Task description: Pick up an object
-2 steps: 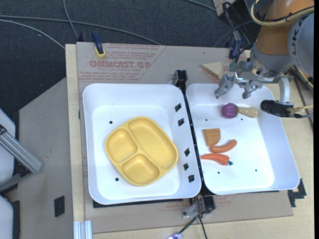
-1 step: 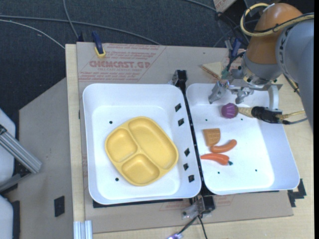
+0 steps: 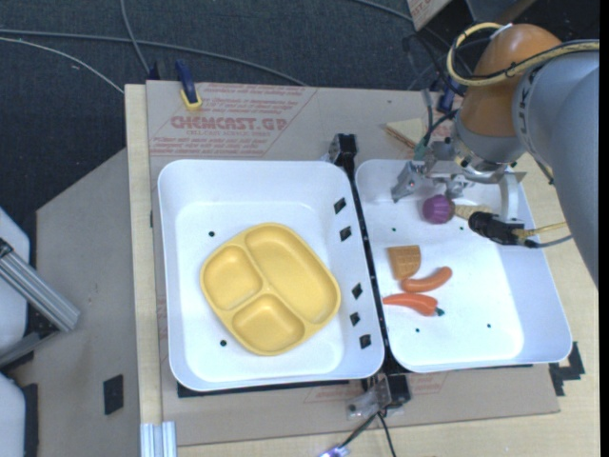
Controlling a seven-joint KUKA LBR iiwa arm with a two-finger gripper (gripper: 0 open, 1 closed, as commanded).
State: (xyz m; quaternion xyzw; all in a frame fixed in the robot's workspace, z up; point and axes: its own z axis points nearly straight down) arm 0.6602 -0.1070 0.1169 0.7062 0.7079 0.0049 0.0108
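Claw point(image 3: 440, 185) poised at the far end of the right bin point(image 3: 533, 293), directly above a purple ball point(image 3: 439, 208); finger spacing cannot be told. Risk, as judged: the round ball may roll aside if the fingers close off-centre, leaving an empty grasp.

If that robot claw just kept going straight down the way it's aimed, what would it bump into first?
Probably the purple ball. The gripper points down into the right bin, and the ball lies just under it. Depth is hard to judge from this slanted view.
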